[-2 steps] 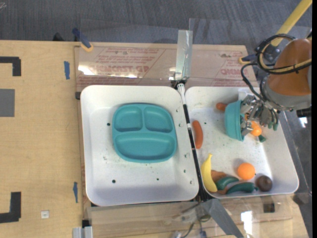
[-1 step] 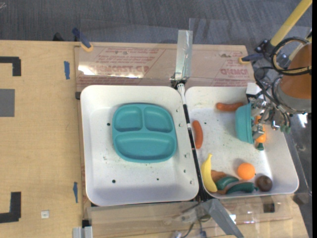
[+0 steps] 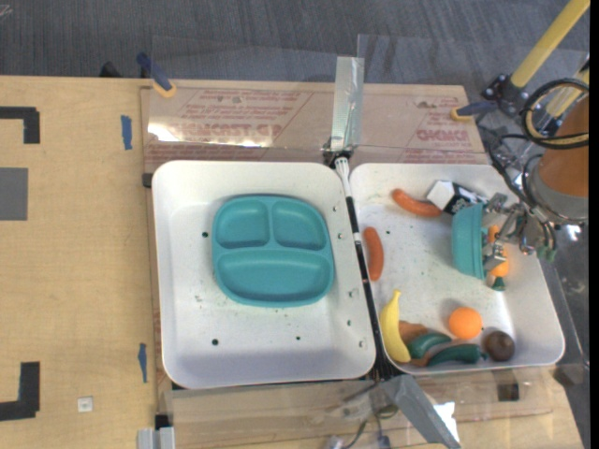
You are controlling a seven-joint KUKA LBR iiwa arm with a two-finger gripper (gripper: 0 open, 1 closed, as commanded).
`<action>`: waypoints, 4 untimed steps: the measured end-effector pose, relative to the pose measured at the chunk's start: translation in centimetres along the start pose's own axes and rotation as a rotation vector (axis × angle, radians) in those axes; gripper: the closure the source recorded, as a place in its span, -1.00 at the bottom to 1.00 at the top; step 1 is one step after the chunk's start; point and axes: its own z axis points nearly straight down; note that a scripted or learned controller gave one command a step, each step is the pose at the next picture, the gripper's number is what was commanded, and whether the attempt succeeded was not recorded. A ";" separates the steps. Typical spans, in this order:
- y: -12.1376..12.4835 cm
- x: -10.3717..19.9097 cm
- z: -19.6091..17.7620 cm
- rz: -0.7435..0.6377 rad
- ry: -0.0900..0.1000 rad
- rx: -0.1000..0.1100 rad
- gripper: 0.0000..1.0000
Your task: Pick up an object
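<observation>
White plastic forms the two shallow bins you are looking down on; the left bin (image 3: 178, 279) and the right bin (image 3: 543, 316) sit side by side, touching along a central seam. Your largest item is the teal divided plate (image 3: 273, 251), lying flat near the middle of the left bin, three compartments up.

You will find the arm (image 3: 562, 171) entering from the right, its orange band above the right bin's far right rim. The gripper (image 3: 510, 232) sits low over the right side of that bin, just beside a teal block (image 3: 467, 239) standing on edge. Whether its fingers are wide or closed on anything, you cannot tell: clutter and cabling mask them.

Candidate objects for your pick all lie in the right bin. A small orange piece (image 3: 498, 267) rests right under the gripper, touching the teal block's lower end. A yellow banana (image 3: 393, 327) lies along the left wall near the front. An orange sausage shape (image 3: 373, 253) lies beside the central seam. A carrot (image 3: 416, 204) lies toward the back, with a white-and-black item (image 3: 446, 195) just beside it. An orange ball (image 3: 464, 323) sits near the front, a dark green piece (image 3: 447, 351) and a dark brown round item (image 3: 500, 345) close by.
</observation>
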 end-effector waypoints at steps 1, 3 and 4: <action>0.1 -0.2 -1.1 -0.002 -0.005 0.000 1.00; 0.3 0.2 -0.3 0.083 0.005 -0.006 -1.00; 0.0 1.3 -0.4 0.170 -0.008 -0.008 -1.00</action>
